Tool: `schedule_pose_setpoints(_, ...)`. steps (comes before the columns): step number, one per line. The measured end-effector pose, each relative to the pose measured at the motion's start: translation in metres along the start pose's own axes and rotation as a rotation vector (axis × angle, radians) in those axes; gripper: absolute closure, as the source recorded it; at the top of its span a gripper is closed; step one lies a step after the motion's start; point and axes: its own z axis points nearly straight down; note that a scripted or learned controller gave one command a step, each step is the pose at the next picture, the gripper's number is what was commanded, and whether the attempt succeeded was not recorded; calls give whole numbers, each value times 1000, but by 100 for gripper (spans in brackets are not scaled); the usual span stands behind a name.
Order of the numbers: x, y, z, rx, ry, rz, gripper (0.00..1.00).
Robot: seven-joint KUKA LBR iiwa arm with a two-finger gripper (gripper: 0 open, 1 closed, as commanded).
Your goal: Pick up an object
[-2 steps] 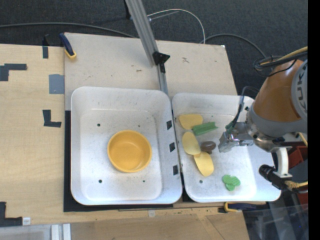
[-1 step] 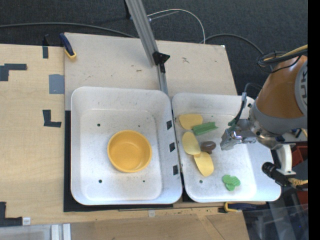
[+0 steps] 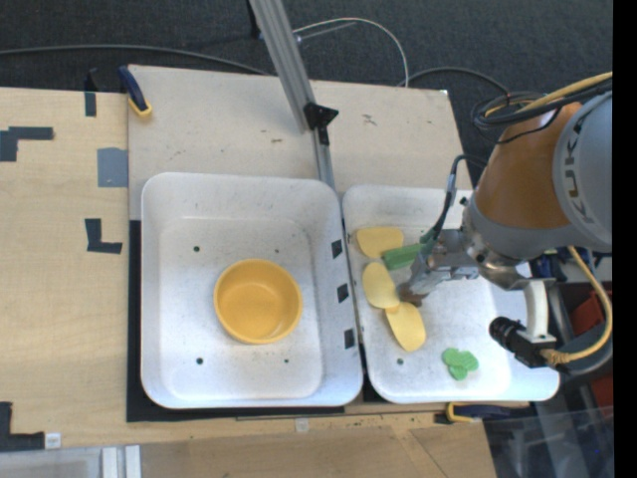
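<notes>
My gripper (image 3: 416, 289) reaches down into the right bin (image 3: 498, 391), its tip among three flat yellow pieces (image 3: 379, 287) and right next to a green block (image 3: 400, 257). One yellow piece (image 3: 378, 240) lies at the bin's upper left, another yellow piece (image 3: 407, 328) just below the tip. A small green object (image 3: 459, 362) rests near the bin's front. A yellow bowl (image 3: 258, 300) sits upright in the left bin (image 3: 179, 207). The arm's bulk hides the finger gap.
A grey pole (image 3: 289, 58) slants across the bench behind the bins. Cables (image 3: 557, 352) and a black fitting hang off the arm at the right bin's right edge. A small yellow clip (image 3: 136, 96) lies at the bench's far left corner.
</notes>
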Motion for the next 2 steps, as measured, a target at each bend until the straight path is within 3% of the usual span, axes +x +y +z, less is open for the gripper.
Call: schedule_pose_setpoints(2,103,-12,0,3,0,-1,100)
